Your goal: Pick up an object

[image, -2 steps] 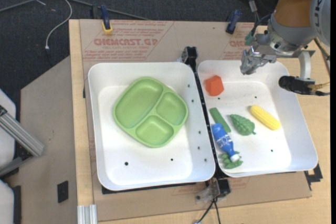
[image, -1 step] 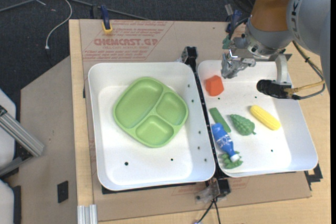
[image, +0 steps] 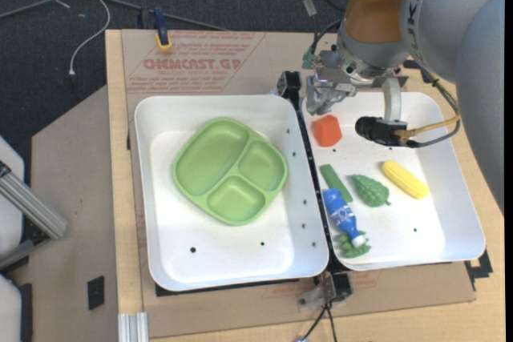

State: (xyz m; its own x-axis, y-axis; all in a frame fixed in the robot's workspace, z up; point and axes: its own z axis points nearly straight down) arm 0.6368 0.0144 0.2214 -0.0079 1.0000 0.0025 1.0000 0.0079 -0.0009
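My gripper (image: 322, 102) hangs over the far left corner of the right bin (image: 449, 228). Just below its tip, an orange-red block (image: 326, 130) lies on the bin floor, close to the gripper or touching it. Other objects lie in the same bin: a yellow corn cob (image: 404, 179), a green leafy toy (image: 370, 191), a dark green pickle (image: 336, 182) and a blue bottle (image: 341, 214). A small green piece (image: 357, 247) sits by the bottle's near end.
The left bin (image: 160, 244) holds a light green divided plate (image: 231, 170). A black part with a cable (image: 385, 130) hangs from the arm, right of the block. The bins share a ridge (image: 309, 180), and cardboard (image: 192, 60) lies beneath them.
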